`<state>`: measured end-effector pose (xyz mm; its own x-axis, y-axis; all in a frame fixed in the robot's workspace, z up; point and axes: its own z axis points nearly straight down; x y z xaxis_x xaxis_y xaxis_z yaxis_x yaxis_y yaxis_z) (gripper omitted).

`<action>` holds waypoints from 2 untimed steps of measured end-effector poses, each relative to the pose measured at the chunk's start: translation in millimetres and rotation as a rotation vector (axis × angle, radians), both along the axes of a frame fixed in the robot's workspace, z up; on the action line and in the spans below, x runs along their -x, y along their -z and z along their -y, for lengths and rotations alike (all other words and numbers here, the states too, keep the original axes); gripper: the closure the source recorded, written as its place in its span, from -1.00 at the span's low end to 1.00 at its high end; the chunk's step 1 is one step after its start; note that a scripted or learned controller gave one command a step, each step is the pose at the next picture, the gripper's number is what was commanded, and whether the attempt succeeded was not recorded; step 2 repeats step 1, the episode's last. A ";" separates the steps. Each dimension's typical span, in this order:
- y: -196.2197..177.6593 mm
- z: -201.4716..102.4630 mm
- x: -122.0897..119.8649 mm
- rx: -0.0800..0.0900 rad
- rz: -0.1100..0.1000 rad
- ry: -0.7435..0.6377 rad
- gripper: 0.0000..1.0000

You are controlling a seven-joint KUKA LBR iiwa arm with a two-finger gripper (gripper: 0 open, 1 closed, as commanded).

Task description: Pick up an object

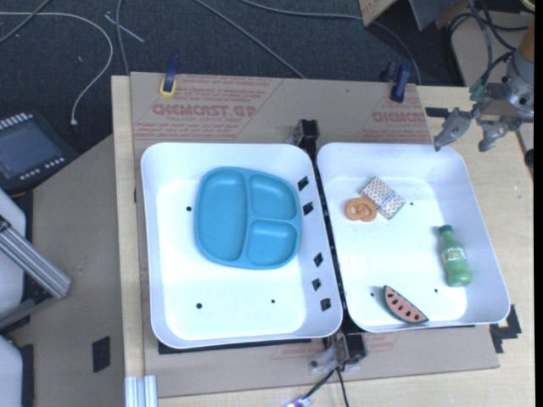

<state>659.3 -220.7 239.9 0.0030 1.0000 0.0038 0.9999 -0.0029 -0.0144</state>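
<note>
Your claw (469,132) hangs wide and empty off the right bin's far corner (green bottle (455,256) lies nearest, lengthwise toward you).

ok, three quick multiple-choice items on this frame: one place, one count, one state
1. The blue three-compartment plastic plate lies in:
A left white bin
B right white bin
C bare bench

2. Loose things in the right white bin:
A two
B four
C six

3. The green plastic bottle is:
A standing upright
B lying on its side
C held in the hand

Key: 1 A, it sits in the left white bin. 2 B, bottle, orange pretzel, checkered packet, watermelon slice toy. 3 B, it lies flat; the hand is off at the bin's far corner.
</note>
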 end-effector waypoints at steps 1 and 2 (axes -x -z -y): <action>-9.4 -0.9 -2.8 0.004 0.014 -0.004 -1.00; -9.4 -0.9 -2.8 0.004 0.014 -0.004 -1.00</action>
